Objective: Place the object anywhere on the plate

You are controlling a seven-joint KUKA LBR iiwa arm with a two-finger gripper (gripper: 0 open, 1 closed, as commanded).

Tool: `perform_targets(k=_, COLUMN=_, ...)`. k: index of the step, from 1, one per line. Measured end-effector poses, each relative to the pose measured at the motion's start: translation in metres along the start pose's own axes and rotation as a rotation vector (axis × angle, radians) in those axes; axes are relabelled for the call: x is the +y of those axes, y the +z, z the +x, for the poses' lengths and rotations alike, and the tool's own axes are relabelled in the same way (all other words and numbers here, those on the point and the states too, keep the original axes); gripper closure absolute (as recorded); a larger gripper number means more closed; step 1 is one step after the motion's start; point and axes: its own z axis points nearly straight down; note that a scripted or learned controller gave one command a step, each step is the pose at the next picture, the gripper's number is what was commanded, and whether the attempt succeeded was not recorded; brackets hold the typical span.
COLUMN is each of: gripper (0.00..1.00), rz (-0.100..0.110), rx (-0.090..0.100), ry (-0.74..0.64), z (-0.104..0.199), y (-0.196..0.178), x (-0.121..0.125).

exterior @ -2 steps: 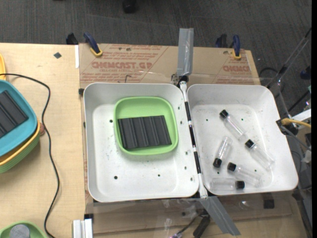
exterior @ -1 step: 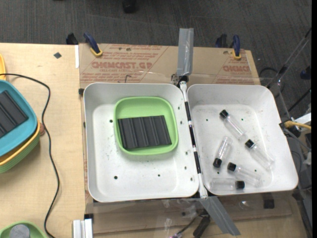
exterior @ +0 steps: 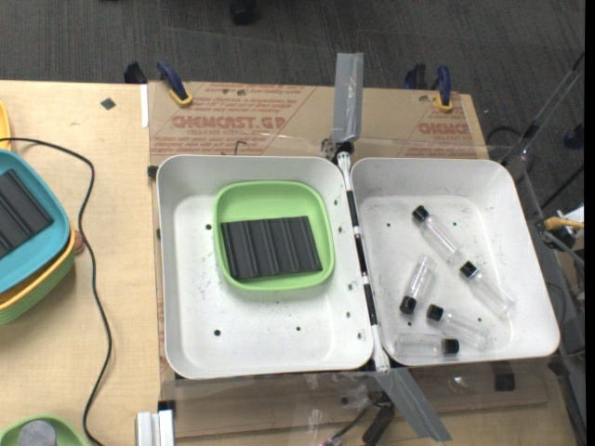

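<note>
Your green plate (exterior: 272,203) sits in the left bin (exterior: 186,277), dark ribbed pad (exterior: 272,247) on it; black-capped clear vials (exterior: 437,235) lie scattered in the right bin (exterior: 521,212).

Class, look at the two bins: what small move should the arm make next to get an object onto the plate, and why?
Probably reach down over the right bin toward one clear tube with a black cap. The tubes all lie there, while the green plate in the left bin carries only a dark ribbed pad.

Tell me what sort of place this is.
Probably a robotics lab workbench: two white bins set side by side on cardboard held by clamps, clear vials loose in the right bin, and a green plate in the left.
</note>
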Motion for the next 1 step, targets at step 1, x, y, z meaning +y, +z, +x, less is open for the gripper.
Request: perform_targets(k=1, gripper=0.0, rz=0.002, rx=-0.002, ry=0.005, z=-0.0003, y=0.0203, x=-0.0004)
